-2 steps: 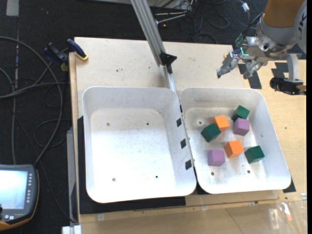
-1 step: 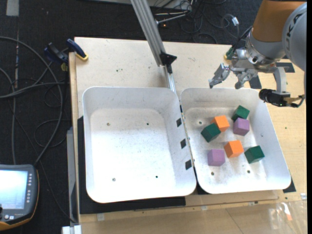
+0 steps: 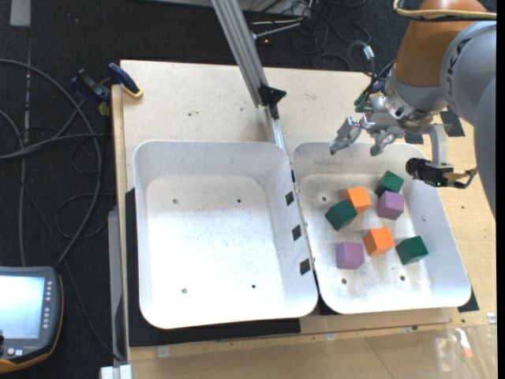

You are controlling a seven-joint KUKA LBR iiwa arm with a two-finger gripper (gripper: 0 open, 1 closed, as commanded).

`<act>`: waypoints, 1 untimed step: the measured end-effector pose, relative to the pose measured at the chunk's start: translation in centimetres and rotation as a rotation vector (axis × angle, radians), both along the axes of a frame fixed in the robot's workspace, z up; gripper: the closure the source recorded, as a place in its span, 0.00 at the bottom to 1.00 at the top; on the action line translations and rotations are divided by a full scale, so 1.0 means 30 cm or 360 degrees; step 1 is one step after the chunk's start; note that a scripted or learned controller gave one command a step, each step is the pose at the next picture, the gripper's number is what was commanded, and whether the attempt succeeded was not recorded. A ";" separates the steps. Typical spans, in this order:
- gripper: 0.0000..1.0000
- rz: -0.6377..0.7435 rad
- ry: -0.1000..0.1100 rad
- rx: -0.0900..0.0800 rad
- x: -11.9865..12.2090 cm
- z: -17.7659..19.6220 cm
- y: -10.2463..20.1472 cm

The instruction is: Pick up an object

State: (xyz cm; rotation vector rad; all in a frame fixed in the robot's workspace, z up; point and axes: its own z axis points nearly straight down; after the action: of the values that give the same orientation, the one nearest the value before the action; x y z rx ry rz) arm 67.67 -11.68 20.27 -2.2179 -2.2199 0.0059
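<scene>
Grey and orange-banded, the arm (image 3: 442, 46) bends in from the right, its claw (image 3: 363, 139) spread and holding nothing above the right bin's (image 3: 454, 287) far rim. Just below the claw lie the cubes, the green cube (image 3: 389, 183) and orange cube (image 3: 359, 198) nearest.

From my seat I see the pale counter (image 3: 197, 93) carrying the left bin (image 3: 150, 212), its floor lightly speckled. A slanted aluminium post (image 3: 241, 42) crosses the far edge. A blue and yellow clamp (image 3: 106, 85), I think, grips the counter's left corner. Black cables (image 3: 39, 148) trail on the floor beside a screened pendant (image 3: 28, 314).
</scene>
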 end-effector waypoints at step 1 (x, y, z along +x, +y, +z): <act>0.00 -0.0001 0.0000 0.0000 -0.011 -0.146 -0.006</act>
State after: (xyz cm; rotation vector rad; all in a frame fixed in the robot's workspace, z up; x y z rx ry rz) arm 67.34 -11.85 15.89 -2.2187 -2.2189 0.0057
